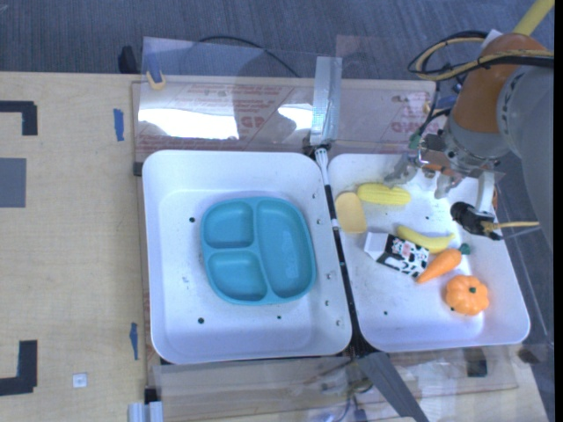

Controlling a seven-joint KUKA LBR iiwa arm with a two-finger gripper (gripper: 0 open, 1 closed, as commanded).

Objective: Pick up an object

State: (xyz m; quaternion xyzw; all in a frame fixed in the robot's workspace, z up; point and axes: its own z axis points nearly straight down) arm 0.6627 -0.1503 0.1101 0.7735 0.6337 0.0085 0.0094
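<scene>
The right bin (519,323) is crowded in its upper and middle part. A corn cob (384,195) and a pale yellow block (350,212) lie near the divider, with the block touching the bin's left wall. Lower, a banana (425,236), a black-and-white card (404,255) and a carrot (439,265) lie pressed together, and a small pumpkin (466,294) sits just beside the carrot. The arm (493,86) hangs over the top right corner. Open floor remains along the lower left of this bin. In the left bin (167,323), a blue divided plate (259,250) takes the centre, with bare floor all around it.
</scene>
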